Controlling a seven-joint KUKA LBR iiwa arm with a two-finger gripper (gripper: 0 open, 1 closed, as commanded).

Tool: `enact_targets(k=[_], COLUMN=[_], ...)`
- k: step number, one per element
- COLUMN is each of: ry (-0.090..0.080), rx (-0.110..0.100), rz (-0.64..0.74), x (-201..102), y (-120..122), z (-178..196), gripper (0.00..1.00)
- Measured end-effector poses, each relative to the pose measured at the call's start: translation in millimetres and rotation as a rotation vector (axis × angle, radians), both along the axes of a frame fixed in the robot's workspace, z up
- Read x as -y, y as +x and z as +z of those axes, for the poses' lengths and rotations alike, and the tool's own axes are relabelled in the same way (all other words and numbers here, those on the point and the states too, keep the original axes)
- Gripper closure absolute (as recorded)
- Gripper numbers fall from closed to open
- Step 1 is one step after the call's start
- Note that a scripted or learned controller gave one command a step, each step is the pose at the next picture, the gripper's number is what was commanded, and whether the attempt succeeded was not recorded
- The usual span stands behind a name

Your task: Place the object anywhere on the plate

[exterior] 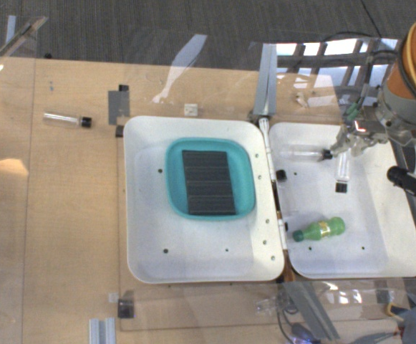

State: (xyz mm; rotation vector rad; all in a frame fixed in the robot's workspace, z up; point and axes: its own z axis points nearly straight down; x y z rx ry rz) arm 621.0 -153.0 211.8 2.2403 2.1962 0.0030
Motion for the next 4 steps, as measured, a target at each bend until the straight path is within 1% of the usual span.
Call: enact_targets(k=[1,2,3,4], ry=[0.001,0.001,-0.001,-0.001], rx=[0.000,0.001,0.003,0.003], rz=[0.173,0.388,0.629,0.628], x=[-57,-116,-190,-189], y=[-14,-28,-30,-30], z=[-35,-27,-12,-12], gripper=[1.00,1.00,1.00,0.00])
